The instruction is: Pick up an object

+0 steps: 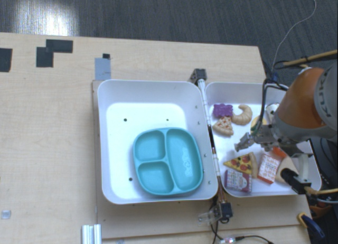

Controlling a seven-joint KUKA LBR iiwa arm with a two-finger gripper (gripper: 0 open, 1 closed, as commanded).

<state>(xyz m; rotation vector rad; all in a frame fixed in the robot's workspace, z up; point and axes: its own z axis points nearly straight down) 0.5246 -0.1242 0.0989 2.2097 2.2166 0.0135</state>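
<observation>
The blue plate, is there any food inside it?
No food shows on the blue plate. Its three sections look bare. It lies in the left bin. The toy foods, like the croissant and pizza slice, lie in the right bin. Whatever is under the plate is covered.

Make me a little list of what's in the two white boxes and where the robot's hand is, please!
left bin: one blue divided plate with three sections
right bin: purple toy, croissant, small pizza slice, bigger pizza slice, red and white packet, purple packet
gripper: low over the right bin, just above the bigger pizza slice
held: nothing seen between its fingers
arm: grey and orange, reaching in from the right
</observation>
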